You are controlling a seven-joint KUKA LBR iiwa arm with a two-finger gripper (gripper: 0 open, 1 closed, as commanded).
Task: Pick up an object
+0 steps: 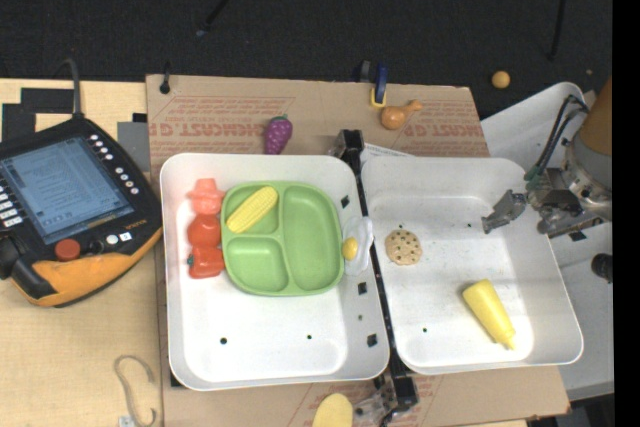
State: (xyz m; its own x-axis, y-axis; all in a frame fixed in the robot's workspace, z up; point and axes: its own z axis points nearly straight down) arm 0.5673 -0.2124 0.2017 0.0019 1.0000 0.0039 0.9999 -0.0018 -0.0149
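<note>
Two white bins sit side by side on a sheet of cardboard [230, 110]. The left bin [260, 335] has a green divided plate [300, 245] with a corn cob [249, 207] lying tilted in its upper-left compartment. An orange-red figure [204, 228] sits right against the plate's left rim. A small yellow lump [350, 248] is wedged between the plate's right rim and the bin wall, too small for me to name.

The right bin [440, 335] is where the pickable stuff is. A round cookie [403, 246] lies near its left wall, and a yellow bottle [489, 312] lies on its side toward the lower right, tip pointing to the corner. They're well apart from each other.

The gripper [503, 213] comes in from the right and hangs over the upper-right part of that bin, well apart from both the cookie and the bottle. Honestly I can't tell if the claw is wide or narrow from this angle.

Outside the bins, a purple grape bunch [278, 132] and an orange gourd [398, 114] rest on the cardboard, an orange ball [500, 79] sits further back, and a teach pendant [70, 205] is off to the left.
</note>
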